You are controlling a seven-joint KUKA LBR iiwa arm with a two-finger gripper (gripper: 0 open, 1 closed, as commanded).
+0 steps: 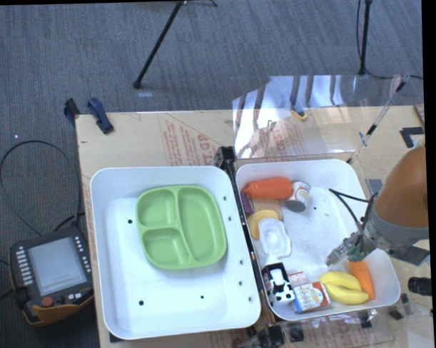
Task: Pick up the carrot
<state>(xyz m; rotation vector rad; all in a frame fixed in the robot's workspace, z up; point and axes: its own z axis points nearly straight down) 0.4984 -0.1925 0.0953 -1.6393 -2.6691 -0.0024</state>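
Observation:
A small orange carrot [361,277] lies near the right bin's front right corner, beside a yellow banana [344,287]. My gripper [344,254] hangs low over the right bin [325,174], just above and left of the carrot's upper end. Something greenish shows where the carrot meets the gripper, and I cannot tell whether they touch. The grey wrist with its orange band [408,191] comes in from the right and hides part of the bin's right wall.
The right bin also holds a longer orange-red piece [269,188] at the back, a small can [299,195], a yellow-and-white item [270,231], a small carton [308,295] and a black-and-white block [279,283]. A green divided plate [182,226] lies in the left bin [123,308].

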